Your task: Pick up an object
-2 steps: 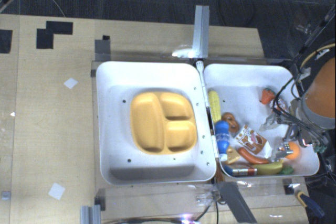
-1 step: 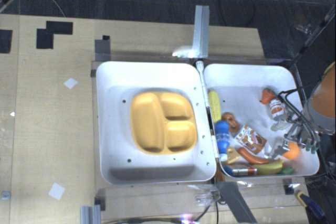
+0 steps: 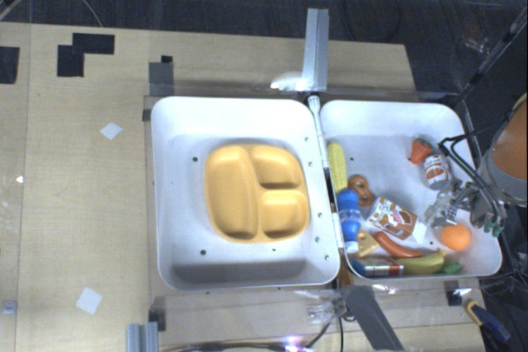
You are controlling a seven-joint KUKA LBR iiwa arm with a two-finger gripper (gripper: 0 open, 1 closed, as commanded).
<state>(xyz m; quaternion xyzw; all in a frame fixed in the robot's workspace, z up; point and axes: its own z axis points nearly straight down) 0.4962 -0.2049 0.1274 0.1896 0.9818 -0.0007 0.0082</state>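
Note:
My gripper (image 3: 446,212) hangs over the right side of the right bin (image 3: 379,121), reaching in from the right. Just below it and to its right lies an orange ball (image 3: 455,237). A red and white can (image 3: 435,171) and a small red-orange item (image 3: 421,149) lie just above it. To its left is a printed snack packet (image 3: 391,218). Along the bin's left wall lie a yellow corn cob (image 3: 336,165), a brown pretzel (image 3: 360,184) and a blue bottle (image 3: 348,207). A red chili (image 3: 396,248), a banana (image 3: 422,262) and a red marker (image 3: 381,269) sit at the front wall.
The left bin (image 3: 177,177) holds a yellow divided tray (image 3: 256,191). A metal post (image 3: 316,49) stands behind the wall between the bins. Black cables (image 3: 462,151) run from the arm over the right bin's right rim.

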